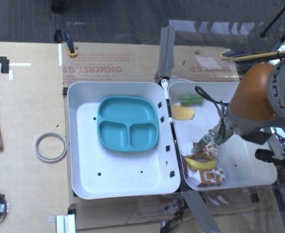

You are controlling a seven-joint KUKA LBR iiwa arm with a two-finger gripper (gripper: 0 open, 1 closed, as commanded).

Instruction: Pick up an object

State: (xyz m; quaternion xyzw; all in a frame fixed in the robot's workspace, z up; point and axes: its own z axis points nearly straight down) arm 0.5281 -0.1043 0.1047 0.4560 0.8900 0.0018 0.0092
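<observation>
Camera view: fingers, state unclear, hang over a curved yellow banana beside crinkled packets.

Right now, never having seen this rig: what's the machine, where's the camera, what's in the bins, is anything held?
One fixed camera looks down at a slant on a bench with two white bins. The grey robot arm with its orange band reaches in from the right. Its gripper hangs low in the right bin, above a banana and snack packets; whether it holds anything is unclear. A green item and a yellow item lie farther back. The left bin holds a teal divided plate. A tape ring lies on the bench.
</observation>
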